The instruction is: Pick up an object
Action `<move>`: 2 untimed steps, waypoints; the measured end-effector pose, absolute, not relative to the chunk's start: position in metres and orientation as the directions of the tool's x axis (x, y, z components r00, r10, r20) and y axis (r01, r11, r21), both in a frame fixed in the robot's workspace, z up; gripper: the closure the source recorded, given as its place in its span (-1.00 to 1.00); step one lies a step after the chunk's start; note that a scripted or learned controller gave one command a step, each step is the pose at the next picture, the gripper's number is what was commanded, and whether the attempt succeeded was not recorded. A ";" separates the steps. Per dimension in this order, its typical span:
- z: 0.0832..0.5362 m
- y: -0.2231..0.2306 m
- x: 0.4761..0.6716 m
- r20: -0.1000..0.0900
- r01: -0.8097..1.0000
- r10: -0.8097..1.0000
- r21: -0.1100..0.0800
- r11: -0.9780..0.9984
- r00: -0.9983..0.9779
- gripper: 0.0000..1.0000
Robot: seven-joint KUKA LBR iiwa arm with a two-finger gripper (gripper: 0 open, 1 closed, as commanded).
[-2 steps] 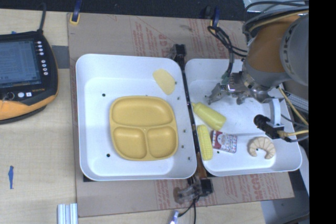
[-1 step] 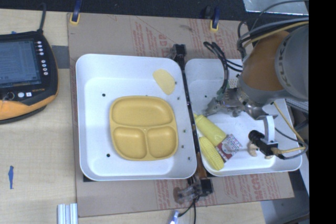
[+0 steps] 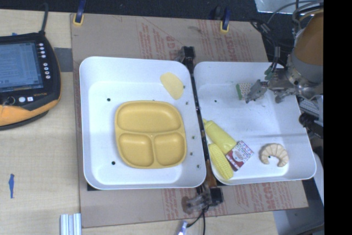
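Observation:
My gripper (image 3: pixel 263 96) hangs over the far part of the right bin (image 3: pixel 297 135), its two grey fingers spread open with nothing between them. A small green object (image 3: pixel 240 90) lies just left of the left finger. Further toward the front of this bin are two yellow corn cobs (image 3: pixel 219 147), a red and white packet (image 3: pixel 239 154) leaning on them, and a tan croissant (image 3: pixel 274 153) at the front right. All of these lie apart from the gripper.
The left bin (image 3: pixel 96 118) holds a yellow divided plate (image 3: pixel 149 133) and a pale yellow flat piece (image 3: pixel 172 85) by its far right corner. A tablet (image 3: pixel 25 74) in an orange case sits on the bench at the far left. Blue clamps (image 3: pixel 224 19) pin the cardboard.

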State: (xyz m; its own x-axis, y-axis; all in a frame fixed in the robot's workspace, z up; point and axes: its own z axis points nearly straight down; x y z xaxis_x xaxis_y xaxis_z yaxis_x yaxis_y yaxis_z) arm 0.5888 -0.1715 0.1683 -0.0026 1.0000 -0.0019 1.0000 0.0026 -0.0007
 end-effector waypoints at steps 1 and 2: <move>0.142 -0.150 0.645 0.001 1.000 1.000 -0.003 0.004 -0.004 -1.00; 0.096 -0.166 0.658 -0.002 1.000 1.000 0.002 0.004 -0.004 -1.00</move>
State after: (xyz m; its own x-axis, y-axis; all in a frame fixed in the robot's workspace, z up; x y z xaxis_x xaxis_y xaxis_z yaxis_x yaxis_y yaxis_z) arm 0.6580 -0.1659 0.0956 -0.0045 1.0000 -0.0016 1.0000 0.0045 0.0017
